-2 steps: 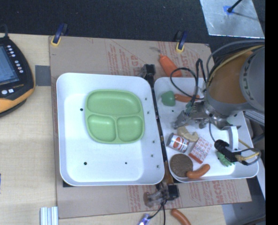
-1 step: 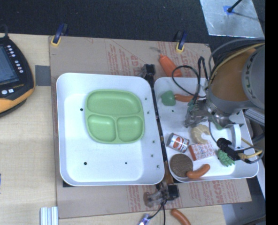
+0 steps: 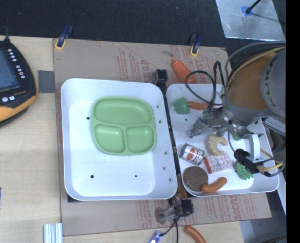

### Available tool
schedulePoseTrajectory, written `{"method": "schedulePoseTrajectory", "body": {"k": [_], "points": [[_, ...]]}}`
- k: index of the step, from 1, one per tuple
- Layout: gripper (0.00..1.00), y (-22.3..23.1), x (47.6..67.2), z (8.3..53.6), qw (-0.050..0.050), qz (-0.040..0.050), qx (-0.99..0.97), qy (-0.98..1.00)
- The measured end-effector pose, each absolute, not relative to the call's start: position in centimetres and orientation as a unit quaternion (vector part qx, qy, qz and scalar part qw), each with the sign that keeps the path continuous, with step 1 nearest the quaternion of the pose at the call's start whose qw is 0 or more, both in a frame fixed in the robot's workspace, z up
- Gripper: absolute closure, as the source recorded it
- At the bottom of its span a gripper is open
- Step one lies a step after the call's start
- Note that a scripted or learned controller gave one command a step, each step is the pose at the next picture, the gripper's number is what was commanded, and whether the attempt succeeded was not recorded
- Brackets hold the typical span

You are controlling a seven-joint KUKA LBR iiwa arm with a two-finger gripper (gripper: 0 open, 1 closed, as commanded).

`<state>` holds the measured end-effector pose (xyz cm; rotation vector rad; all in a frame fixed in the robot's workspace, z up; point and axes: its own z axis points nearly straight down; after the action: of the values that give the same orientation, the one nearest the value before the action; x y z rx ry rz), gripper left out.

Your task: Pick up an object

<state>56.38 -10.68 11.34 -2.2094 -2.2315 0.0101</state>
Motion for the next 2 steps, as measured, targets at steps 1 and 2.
{"method": "schedulePoseTrajectory", "body": {"k": [1,2], "points": [[0.00,-12.9,53.7,9.6,-0.005,-0.0014,-0.705,-0.709],[1.00,-13.1,53.8,10.7,-0.007,-0.0004,-0.704,-0.710]]}}
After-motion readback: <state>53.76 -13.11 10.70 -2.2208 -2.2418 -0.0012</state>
